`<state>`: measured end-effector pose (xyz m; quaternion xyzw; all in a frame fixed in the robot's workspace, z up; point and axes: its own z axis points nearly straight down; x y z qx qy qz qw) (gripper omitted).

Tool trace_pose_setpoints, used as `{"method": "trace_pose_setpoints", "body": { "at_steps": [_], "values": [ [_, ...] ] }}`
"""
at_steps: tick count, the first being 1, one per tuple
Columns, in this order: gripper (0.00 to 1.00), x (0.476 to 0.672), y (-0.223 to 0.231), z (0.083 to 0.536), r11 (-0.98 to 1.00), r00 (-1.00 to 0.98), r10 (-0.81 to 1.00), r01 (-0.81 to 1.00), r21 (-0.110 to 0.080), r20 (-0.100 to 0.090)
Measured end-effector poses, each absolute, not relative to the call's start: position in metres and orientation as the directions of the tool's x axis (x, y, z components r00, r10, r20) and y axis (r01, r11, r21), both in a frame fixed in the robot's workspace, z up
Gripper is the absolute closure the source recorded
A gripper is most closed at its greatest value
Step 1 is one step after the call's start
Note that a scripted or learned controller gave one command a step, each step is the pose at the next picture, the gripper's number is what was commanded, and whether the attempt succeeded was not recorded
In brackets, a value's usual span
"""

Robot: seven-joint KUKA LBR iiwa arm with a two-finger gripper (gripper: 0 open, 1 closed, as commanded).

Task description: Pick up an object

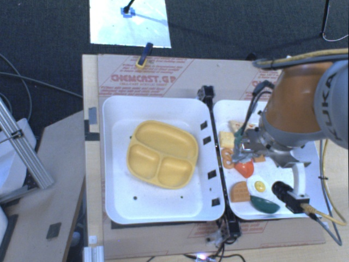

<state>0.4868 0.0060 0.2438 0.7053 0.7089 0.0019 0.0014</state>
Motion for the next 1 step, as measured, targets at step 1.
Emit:
{"method": "trace_pose_setpoints", "body": {
  "at_steps": [1],
  "values": [
    [1.0, 0.6284, -0.0306, 0.1823, 0.004, -0.004, 1.0, 1.0, 0.01, -0.003]
  ]
}}
